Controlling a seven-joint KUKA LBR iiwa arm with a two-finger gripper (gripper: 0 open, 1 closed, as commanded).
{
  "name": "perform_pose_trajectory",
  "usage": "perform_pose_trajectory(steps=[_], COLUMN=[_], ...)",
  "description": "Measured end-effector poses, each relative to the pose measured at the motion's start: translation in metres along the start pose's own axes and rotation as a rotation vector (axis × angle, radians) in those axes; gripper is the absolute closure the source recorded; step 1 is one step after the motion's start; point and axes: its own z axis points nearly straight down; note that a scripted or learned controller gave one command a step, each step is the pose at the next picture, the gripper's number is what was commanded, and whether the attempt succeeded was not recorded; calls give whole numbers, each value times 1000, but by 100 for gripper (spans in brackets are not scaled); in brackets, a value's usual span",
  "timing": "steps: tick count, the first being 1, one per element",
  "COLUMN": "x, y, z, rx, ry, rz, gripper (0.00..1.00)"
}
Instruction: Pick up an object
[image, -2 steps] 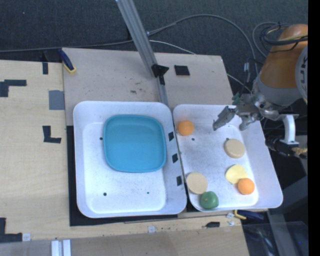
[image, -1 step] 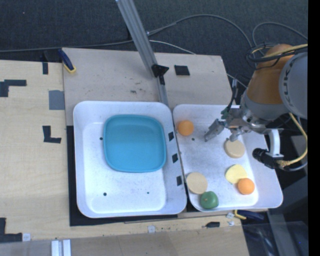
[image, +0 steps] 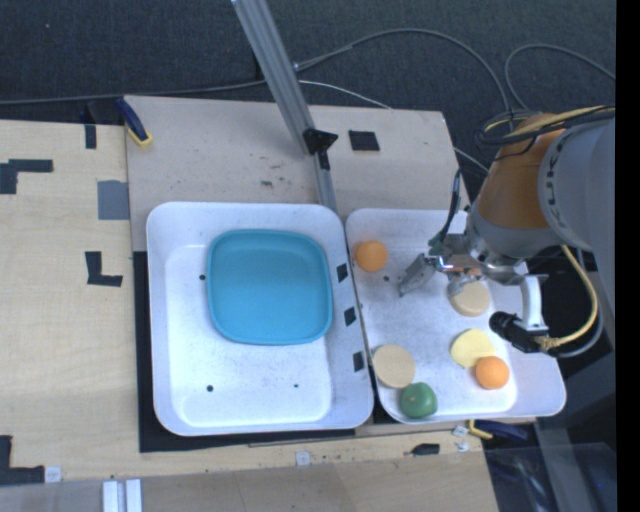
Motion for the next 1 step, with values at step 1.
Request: perform_pose_trajectory(steps=[1], x=[0], y=[0], z=[50], rx=[-4], ry=[-1], rz=[0], gripper=[0])
